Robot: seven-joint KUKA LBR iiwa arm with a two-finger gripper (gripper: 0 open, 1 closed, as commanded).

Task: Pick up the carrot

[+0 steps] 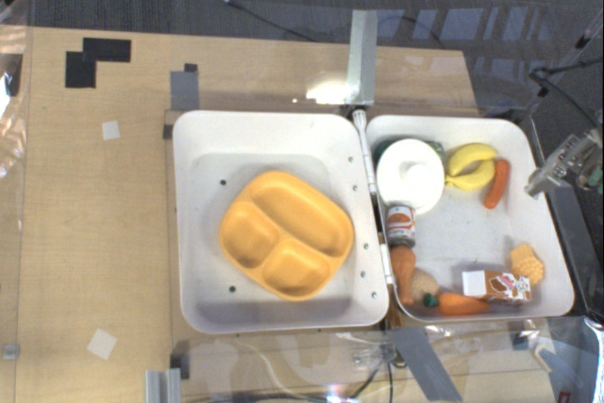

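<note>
Carrot [461,303] lies in right bin [562,271], hand [559,167] apart.

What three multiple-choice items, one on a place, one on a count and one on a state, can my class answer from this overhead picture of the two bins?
1. Where does the carrot lie?
A. On the yellow plate
B. Along the near wall of the right bin
C. On the bench outside the bins

2. How many compartments does the yellow divided plate have?
A. Three
B. Five
C. One

3. How does the small can stand?
A. Upside down on the plate
B. Lying on its side beside the white lid
C. Stacked on the banana

Answers:
1 B: the carrot rests at the right bin's near edge, beside the small carton.
2 A: ridges split the plate into three wells.
3 B: its label faces up, just below the white lid.
</note>
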